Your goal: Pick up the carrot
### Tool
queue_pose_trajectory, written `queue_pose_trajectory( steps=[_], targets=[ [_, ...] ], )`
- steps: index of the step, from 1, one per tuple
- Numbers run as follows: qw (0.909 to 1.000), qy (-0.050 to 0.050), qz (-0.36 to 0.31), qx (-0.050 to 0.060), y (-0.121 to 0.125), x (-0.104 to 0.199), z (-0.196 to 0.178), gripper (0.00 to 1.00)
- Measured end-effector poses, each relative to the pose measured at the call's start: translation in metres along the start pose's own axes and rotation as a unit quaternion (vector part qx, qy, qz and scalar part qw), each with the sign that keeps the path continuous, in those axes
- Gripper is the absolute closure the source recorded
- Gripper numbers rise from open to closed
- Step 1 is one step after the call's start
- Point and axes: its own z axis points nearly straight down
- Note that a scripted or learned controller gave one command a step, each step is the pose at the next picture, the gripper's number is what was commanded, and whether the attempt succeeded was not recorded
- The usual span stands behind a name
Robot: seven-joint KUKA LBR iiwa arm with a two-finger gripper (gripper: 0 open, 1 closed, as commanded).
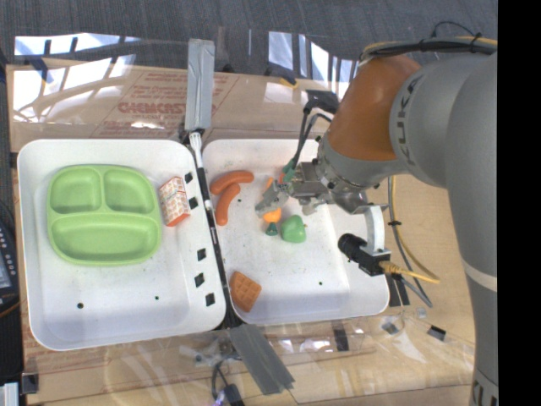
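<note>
The carrot (271, 216) is a small orange piece lying in the right bin (330, 277), near its middle, with a bit of green at its lower end. My gripper (275, 198) hangs directly over the carrot's upper end, very close to it or touching it, and hides part of it. The grey arm with its orange band reaches in from the right, above the bin.
A green pepper (293, 229) lies just right of the carrot. Two orange-red sausages (228, 191) lie to its left, and a waffle (245, 289) sits near the front edge. The left bin (110, 311) holds a green divided plate (103, 214) and a small can (173, 201).
</note>
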Motion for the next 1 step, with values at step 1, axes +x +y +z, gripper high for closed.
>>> queue_pose_trajectory(
  steps=[1],
  targets=[
    [0.9984,0.000,-0.057,-0.003,0.0361,-0.0313,0.1159,0.00]
  ],
)
